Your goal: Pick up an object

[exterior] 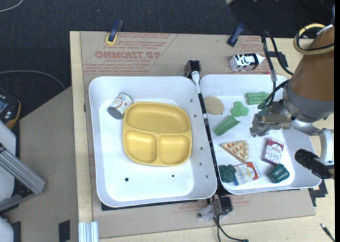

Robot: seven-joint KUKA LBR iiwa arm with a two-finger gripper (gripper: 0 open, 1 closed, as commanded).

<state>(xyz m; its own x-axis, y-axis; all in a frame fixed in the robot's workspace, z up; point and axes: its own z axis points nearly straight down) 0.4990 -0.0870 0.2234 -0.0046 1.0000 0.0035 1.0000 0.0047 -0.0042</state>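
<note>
Green pod [227, 125], long axis slanting up-right

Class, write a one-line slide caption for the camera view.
Arm's gripper over right bin of toy food; yellow tray in left bin.

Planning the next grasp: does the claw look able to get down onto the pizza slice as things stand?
Probably yes. The pizza slice lies flat in the right bin with bare floor around it, and the claw sits just up and to its right with nothing between them.

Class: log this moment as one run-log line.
gripper: over right bin | held: nothing visible | nearest: pizza slice, green pieces | left bin: yellow tray, small can
</note>
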